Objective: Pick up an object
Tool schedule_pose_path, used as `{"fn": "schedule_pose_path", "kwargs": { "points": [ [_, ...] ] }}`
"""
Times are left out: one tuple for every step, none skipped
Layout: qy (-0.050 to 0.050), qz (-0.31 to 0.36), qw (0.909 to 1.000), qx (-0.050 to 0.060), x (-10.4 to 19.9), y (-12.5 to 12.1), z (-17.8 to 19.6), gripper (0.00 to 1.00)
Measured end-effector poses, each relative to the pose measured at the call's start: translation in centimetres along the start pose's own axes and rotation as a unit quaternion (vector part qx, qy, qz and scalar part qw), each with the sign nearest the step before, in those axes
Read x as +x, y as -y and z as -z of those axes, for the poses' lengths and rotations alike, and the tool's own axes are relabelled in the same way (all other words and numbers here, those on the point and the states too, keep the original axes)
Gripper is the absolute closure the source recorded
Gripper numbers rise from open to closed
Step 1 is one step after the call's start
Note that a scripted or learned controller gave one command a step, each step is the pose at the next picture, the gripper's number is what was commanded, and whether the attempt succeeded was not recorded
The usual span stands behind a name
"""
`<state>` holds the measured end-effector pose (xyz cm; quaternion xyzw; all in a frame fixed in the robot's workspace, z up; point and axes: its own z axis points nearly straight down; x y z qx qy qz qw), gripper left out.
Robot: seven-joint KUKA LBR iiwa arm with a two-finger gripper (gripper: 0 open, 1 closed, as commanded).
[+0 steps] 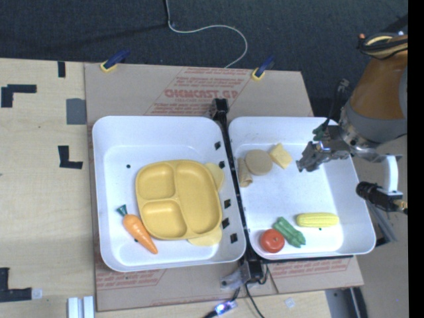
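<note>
My gripper hangs over the right bin, near its right wall, above bare floor. To its left lie a yellow cheese wedge and a tan round bread piece. Nearer the front of that bin are a corn cob, a green pea pod and a red tomato. None of these touches the gripper, and nothing shows between its fingers.
The left bin holds a yellow divided plate and an orange carrot at its front left. A black divider runs between the bins. A white cable lies on the dark floor behind the bench.
</note>
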<state>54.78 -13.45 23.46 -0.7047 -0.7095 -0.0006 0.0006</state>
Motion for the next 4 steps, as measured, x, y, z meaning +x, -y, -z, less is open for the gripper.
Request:
{"fn": "schedule_pose_path", "kwargs": {
  "points": [
    [0.0, 0.0, 1.0, 0.001, 5.8, 0.2, -0.4, 1.0],
    [0.001, -0.001, 1.0, 0.001, 10.0, -1.2, -1.4, 1.0],
    [0.0, 0.0, 1.0, 0.001, 14.3, -1.6, -1.7, 1.0],
    [0.002, -0.003, 1.0, 0.002, 12.9, -1.2, -1.9, 1.0]
  ]
}}
